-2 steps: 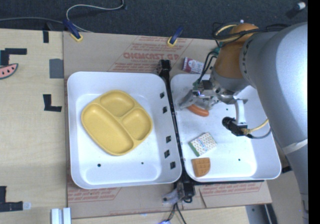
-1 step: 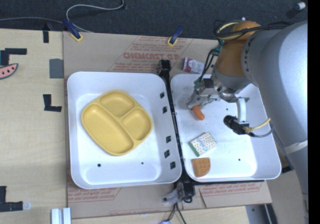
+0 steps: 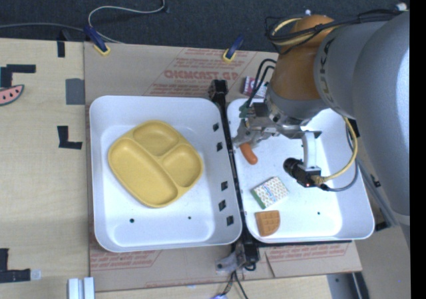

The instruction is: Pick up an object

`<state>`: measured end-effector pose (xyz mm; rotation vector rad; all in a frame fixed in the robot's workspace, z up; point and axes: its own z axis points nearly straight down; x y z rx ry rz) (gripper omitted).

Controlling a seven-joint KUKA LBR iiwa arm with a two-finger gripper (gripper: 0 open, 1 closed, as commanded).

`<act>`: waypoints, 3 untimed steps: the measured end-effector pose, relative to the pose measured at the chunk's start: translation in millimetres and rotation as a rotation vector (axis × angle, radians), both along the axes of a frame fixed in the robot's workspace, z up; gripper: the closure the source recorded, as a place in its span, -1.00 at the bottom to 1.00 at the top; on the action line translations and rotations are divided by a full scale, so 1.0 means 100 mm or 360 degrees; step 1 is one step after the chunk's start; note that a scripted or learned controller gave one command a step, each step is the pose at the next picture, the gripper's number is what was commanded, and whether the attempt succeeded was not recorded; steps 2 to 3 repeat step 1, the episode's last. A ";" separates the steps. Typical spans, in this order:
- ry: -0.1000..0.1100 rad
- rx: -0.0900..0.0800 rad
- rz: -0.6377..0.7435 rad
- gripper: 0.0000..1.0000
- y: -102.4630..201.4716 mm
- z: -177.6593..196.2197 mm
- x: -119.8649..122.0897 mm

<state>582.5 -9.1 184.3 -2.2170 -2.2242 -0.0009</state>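
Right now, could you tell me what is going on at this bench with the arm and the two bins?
The grey arm reaches in from the right, and its gripper is low in the right bin, just above a small orange carrot. Nothing is visibly held. A patterned packet and an orange cracker lie nearer the front of that bin. The left bin holds a yellow divided plate, untouched.
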 end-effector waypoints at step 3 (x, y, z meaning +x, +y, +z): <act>0.0000 -0.0001 0.0000 1.00 0.61 0.47 -0.11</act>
